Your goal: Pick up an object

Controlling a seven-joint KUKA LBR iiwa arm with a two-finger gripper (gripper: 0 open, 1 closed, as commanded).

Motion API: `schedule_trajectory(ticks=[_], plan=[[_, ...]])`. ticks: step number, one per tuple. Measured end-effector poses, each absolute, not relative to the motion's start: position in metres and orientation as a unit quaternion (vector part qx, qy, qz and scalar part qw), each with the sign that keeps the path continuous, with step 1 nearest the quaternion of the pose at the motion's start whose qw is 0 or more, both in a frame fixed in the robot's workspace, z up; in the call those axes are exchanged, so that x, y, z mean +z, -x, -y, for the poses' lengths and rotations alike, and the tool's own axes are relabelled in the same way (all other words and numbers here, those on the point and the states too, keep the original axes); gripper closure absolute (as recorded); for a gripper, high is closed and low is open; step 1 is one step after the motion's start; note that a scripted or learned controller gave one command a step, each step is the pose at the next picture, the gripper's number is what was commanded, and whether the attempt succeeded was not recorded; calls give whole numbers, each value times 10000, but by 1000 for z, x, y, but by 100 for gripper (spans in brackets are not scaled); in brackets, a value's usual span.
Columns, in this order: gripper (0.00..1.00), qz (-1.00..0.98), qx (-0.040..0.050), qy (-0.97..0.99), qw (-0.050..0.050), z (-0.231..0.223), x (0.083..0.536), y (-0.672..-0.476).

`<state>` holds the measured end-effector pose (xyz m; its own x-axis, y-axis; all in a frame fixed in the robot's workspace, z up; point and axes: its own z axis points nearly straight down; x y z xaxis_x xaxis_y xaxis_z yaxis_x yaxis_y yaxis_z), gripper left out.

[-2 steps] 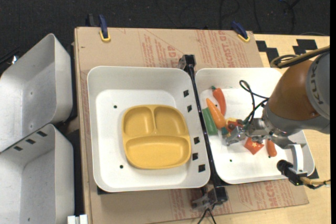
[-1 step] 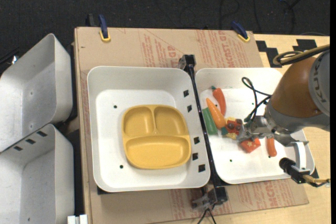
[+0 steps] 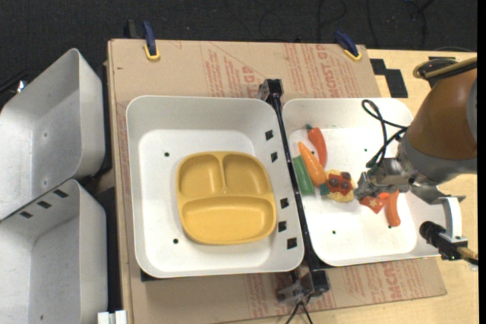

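Your claw (image 3: 373,190) hangs low in the right bin (image 3: 342,250), over a red-orange toy piece (image 3: 389,209), beside the yellow toy (image 3: 339,187); I cannot tell its opening. The yellow divided plate (image 3: 225,198) sits alone in the left bin (image 3: 152,163).

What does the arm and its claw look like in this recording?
The arm enters as a bulky rounded segment, orange-brown on top with grey below. Black cables loop from it toward the wrist. The claw is a compact grey metal assembly with dark parts. No markings are legible.
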<state>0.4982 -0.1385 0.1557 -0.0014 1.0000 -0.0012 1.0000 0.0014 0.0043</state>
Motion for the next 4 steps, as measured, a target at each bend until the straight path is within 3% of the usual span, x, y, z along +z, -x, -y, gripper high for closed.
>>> schedule_trajectory(ticks=[2,3,4], plan=[[100,-7081,9,-7061,21,147,256,-505],[100,-7101,3,-7041,-12,86,253,-498],[100,-7100,6,-7042,-3,40,254,-504]])
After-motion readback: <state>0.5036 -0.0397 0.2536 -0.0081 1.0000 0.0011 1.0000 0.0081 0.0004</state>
